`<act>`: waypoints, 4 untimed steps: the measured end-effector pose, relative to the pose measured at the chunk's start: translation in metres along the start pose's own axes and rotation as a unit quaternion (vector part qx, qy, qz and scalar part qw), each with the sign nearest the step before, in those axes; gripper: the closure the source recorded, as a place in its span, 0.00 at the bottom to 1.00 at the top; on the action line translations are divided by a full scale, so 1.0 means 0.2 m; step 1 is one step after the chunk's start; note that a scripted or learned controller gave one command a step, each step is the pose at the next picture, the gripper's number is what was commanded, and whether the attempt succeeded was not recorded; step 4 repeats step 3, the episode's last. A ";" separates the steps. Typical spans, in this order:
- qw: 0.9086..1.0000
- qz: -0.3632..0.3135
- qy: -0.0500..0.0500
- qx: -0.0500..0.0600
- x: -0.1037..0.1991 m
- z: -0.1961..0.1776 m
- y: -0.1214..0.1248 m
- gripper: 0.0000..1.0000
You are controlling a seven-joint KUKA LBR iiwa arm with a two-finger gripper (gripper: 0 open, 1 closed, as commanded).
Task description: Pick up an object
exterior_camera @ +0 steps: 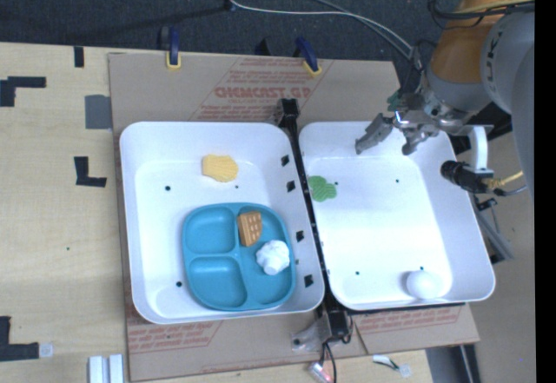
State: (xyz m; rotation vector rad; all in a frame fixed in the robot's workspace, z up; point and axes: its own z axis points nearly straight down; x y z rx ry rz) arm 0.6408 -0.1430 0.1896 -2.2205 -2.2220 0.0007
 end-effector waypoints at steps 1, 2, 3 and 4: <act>1.000 0.000 0.000 0.000 0.12 0.02 -0.13 0.00; 1.000 -0.002 0.001 0.000 0.49 0.03 -0.38 0.00; 1.000 -0.002 0.001 -0.001 0.68 -0.13 -0.36 0.00; 1.000 -0.002 0.001 -0.001 0.68 -0.13 -0.36 0.00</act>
